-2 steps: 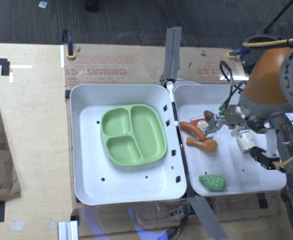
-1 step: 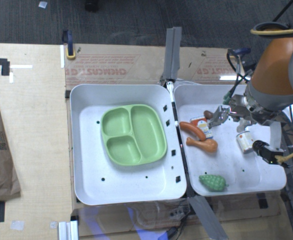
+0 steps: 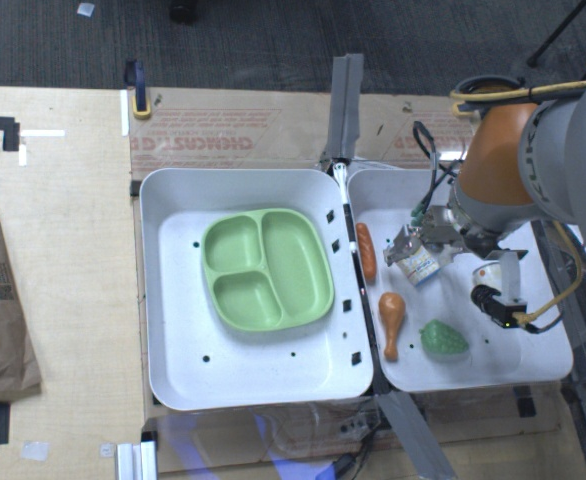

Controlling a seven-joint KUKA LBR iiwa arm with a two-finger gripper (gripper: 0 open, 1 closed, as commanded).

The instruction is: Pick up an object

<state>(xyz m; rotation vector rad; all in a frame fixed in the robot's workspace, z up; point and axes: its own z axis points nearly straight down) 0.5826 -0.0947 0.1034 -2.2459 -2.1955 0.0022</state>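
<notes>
Pincer (image 3: pixel 416 251) low in the right bin (image 3: pixel 533 363), over a small white container (image 3: pixel 421 266) with a blue label, print too small to read; cannot tell how wide the pincer stands or whether it grips. Container tilted, long axis running diagonally. Nearby: hot dog (image 3: pixel 366 250) and drumstick (image 3: pixel 391 320) lying lengthwise, green lump (image 3: pixel 443 339). Left bin (image 3: pixel 173 368): green divided plate (image 3: pixel 268 267). Reversed red print on cardboard (image 3: pixel 233 128) behind.

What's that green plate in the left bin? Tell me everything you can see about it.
The green plate is a pale green, rounded-square dish that looks like plastic, split by raised ridges into three compartments: two smaller ones and one long one. It lies flat and right side up, turned at a slight angle, near the middle of the left bin. Nothing lies in it, and nothing but the bin floor touches it.
</notes>
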